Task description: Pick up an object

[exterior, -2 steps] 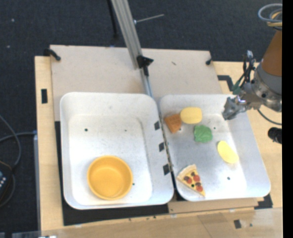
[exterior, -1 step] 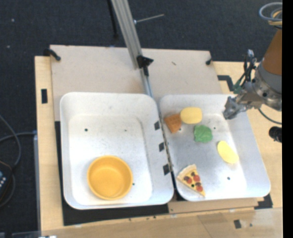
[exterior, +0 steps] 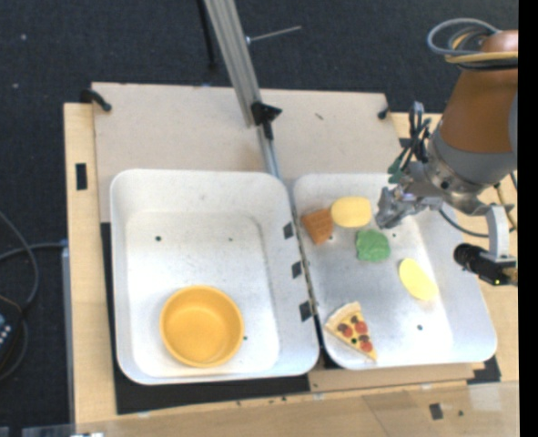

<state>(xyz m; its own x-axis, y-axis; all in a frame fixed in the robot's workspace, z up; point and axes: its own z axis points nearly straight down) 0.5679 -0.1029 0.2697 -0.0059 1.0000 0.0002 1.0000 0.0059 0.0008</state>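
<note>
Gripper [exterior: 389,209] low over right bin's [exterior: 460,330] far edge, between yellow bun [exterior: 350,212] and green lump [exterior: 372,246]. Jaw state: cannot tell. Nothing lifted; pick apparently undone.

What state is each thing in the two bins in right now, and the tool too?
Yellow bowl: upright, in the left bin.
Pizza slice: lying flat, near the right bin's front edge.
Green piece: resting on the bin floor, free.
Pale yellow round piece: beside the brown piece.
Yellow oval piece: lying alone.
Tool: low over the right bin, holding nothing visible.
</note>
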